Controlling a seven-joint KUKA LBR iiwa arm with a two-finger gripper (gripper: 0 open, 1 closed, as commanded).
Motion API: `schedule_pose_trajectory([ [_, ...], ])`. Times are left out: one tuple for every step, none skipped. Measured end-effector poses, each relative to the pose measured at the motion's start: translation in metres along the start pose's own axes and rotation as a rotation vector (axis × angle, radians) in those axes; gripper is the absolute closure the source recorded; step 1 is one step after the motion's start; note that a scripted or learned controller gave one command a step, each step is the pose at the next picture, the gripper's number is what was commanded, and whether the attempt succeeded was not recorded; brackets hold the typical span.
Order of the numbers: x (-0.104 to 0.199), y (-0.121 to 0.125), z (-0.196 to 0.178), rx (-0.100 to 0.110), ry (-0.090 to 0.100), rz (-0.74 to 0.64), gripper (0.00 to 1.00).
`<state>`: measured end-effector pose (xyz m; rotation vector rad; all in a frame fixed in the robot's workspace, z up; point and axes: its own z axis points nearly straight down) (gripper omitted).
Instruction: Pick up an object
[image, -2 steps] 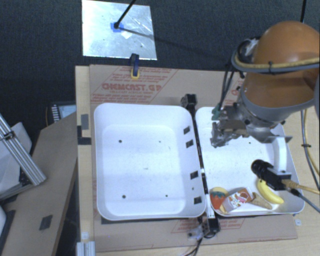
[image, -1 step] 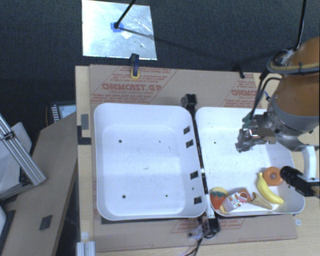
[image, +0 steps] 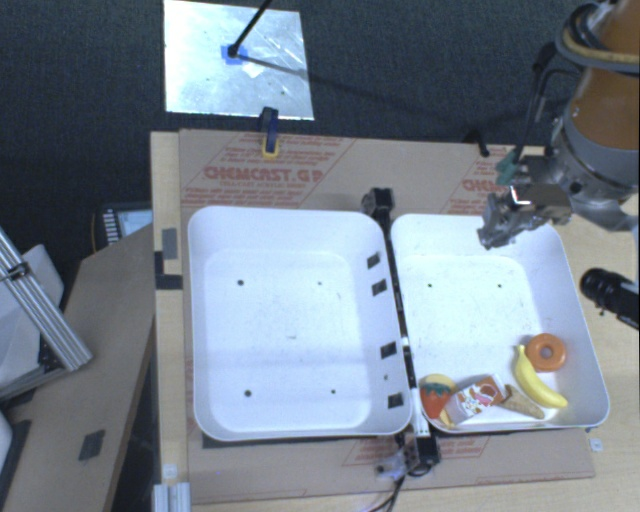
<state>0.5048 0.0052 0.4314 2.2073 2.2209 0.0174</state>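
The counter (image: 300, 160) carries two white bins: the left bin (image: 290, 320) and the right bin (image: 480, 300), whose near right corner holds a banana (image: 535, 380), an orange ring (image: 546, 351), a packet (image: 473, 400) and a tomato-like toy (image: 437, 395). The gripper (image: 497, 232) hangs over the right bin's far edge, well apart from that cluster. Whether its jaws are wide or narrow I cannot tell.

The arm (image: 600, 110) came in at about 2 o'clock: chunky rounded grey housing with a wide orange band up top. Black cables looped along its left side. The gripper (image: 497, 236) end was a boxy grey-metal block with a small bright spot.
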Motion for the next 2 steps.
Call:
schedule_pose_trajectory([
  [-0.093,-0.019,-0.003,0.010,-0.004,0.014,1.00],
  [-0.078,-0.017,-0.054,0.006,-0.001,0.001,1.00],
])
